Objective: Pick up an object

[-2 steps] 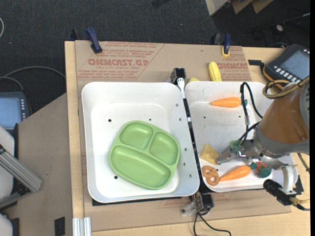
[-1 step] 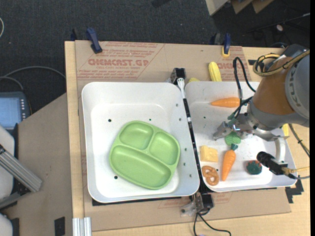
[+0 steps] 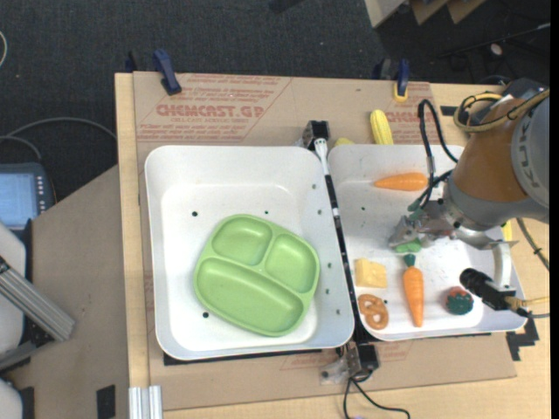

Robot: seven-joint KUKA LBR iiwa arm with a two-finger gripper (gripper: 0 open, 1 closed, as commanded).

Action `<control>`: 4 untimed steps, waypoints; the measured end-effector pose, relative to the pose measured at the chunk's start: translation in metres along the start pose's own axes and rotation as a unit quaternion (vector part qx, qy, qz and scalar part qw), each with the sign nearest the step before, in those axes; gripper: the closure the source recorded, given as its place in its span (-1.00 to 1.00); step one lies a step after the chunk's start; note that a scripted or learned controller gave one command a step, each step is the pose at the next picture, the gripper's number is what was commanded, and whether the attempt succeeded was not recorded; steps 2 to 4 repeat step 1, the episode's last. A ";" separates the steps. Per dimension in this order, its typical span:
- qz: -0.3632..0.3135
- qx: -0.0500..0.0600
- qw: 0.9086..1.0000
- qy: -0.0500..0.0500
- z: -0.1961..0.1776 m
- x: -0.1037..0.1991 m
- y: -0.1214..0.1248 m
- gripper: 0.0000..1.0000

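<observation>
Grey gripper (image 3: 410,231) hangs low inside the right bin (image 3: 437,157), its grasp state indeterminable; carrot (image 3: 413,293) just beneath lies unlifted, so the pick remains undone.

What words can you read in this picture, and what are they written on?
"CHEMCAST G P", in red print, on the brown board under the bins.
The smaller red lines around it are too blurred to read.
More red print on the board behind the right bin is too blurred.

Two bins (image 3: 175,182) (image 3: 367,160), two carrots (image 3: 401,182) (image 3: 414,294), one plate (image 3: 256,274), perhaps one pretzel (image 3: 373,310).
</observation>
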State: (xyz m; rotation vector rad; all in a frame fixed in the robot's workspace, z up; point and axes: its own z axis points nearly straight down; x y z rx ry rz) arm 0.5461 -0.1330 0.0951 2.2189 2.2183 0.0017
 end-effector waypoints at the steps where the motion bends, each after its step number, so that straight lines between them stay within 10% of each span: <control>1: -0.004 -0.002 1.000 0.001 -0.095 0.083 0.021 1.00; 4: -0.004 -0.002 1.000 0.001 -0.095 0.083 0.021 1.00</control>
